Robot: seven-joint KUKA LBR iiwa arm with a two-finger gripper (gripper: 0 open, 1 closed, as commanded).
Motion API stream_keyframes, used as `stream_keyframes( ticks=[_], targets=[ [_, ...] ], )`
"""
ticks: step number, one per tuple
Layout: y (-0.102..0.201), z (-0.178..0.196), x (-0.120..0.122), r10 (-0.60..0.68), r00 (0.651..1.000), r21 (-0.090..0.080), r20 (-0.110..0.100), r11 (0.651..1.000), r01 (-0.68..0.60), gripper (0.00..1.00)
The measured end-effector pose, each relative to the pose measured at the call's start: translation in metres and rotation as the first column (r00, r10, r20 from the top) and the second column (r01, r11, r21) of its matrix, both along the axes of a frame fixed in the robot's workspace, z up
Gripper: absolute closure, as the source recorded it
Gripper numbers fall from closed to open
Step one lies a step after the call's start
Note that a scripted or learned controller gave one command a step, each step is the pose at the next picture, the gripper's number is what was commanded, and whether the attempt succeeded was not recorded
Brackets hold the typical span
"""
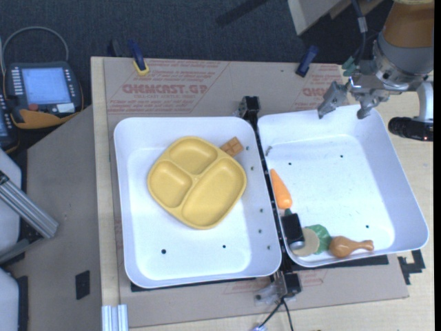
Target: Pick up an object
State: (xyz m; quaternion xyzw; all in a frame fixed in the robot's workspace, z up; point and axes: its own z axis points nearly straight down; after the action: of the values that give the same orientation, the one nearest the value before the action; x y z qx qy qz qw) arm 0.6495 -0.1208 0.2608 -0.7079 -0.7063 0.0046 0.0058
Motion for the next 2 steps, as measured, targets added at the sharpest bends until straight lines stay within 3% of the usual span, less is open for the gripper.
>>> stream_keyframes(
  ticks=[1, 2],
  targets=[
    [0.0, 0.009, 0.002, 0.002, 1.0, -0.002, 0.014, 1.0, -0.002, 0.0],
    [0.003, -0.054, 0.003, 0.002, 1.0, -0.001, 0.009, 1.0, -0.002, 0.0]
  ],
)
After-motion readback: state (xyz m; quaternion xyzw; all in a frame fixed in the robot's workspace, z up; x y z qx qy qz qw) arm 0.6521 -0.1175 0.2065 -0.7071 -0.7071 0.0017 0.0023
